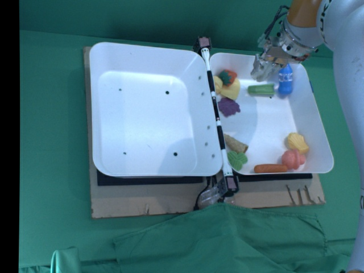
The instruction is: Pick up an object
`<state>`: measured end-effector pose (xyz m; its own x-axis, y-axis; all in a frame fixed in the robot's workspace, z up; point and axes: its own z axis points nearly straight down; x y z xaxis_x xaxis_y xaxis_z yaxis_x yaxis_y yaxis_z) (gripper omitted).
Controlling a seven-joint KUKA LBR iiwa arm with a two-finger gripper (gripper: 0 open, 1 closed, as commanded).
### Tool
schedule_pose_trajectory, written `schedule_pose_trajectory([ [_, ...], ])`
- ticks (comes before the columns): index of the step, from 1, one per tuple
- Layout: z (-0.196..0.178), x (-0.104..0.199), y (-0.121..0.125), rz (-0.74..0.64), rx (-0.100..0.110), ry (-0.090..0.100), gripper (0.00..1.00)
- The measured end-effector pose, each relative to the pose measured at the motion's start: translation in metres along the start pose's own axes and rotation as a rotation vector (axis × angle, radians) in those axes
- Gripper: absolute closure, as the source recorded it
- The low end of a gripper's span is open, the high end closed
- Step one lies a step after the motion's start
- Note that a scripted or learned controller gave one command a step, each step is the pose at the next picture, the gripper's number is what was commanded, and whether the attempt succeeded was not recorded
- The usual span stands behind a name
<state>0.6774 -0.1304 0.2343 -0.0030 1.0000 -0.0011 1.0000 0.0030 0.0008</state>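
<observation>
- Hovering over the right bin's (318, 124) far edge, the end effector (263, 68) hung just above a green cucumber (261, 89); whether it was open could not be told.
- Beside it stood one blue bottle (285, 79).
- Open white floor lay mid-bin.
- Two bins sat on the surface; the left bin (149, 110) offered wide room.

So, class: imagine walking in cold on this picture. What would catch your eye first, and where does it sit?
First, the grey arm with its orange band coming in at the upper right, its gripper hanging over the far end of the right bin. Next, the bright toys there: a blue bottle, a green piece beside it, and an orange carrot at the near edge. The left bin looks stark white.
</observation>
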Motion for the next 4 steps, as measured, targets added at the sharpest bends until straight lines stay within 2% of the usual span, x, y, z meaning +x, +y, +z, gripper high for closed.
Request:
schedule_pose_trajectory([
  [1, -0.046, 0.064, -0.077, 0.000, 0.000, 0.003, 1.00],
  [2, 0.002, -0.033, -0.085, 0.016, 0.006, -0.003, 1.00],
  [3, 0.034, 0.015, -0.014, 0.001, -0.003, -0.001, 1.00],
  [4, 0.048, 0.036, -0.012, 0.005, -0.004, -0.003, 1.00],
])
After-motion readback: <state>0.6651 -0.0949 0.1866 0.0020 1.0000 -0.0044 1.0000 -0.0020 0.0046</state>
